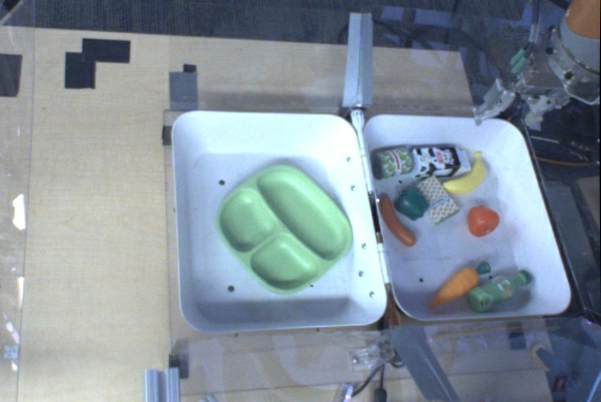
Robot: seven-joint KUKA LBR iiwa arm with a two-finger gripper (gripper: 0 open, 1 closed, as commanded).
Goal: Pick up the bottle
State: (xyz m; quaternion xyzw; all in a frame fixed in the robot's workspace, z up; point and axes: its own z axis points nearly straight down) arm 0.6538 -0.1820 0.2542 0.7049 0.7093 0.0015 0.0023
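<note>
At the right bin's (537,203) 1 o'clock corner, outside the rim, the gripper (515,100) hovers open and empty. The bottle (420,162) lies at 11 o'clock, its end touching the banana (469,177). Risk: fingers catch the banana, or the bottle rolls.

Grey arm (575,62), orange band, metal pincer (512,100)

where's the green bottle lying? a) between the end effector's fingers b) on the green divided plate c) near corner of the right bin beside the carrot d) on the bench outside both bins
c: the green bottle lies on its side in the right bin, near its front corner, right beside the carrot, while the end effector is up past the bin's far rim.
</note>
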